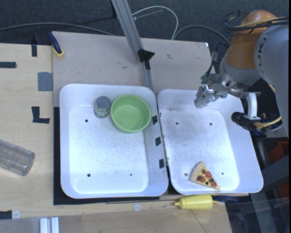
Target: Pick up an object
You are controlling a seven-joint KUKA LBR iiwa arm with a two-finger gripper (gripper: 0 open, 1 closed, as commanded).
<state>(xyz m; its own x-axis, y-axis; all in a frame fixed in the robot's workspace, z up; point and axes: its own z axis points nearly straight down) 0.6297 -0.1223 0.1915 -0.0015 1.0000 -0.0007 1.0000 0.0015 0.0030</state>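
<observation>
A toy pizza slice lies near the front of the right bin. In the left bin a green bowl sits at the back, with a small grey can just to its left. My gripper hangs over the back edge of the right bin, far from the pizza slice and with nothing visible between its fingers.
A yellow mustard bottle lies on the bench just in front of the right bin. A clear plastic container rests at the far left. A grey metal pole slants over the bench behind the bins.
</observation>
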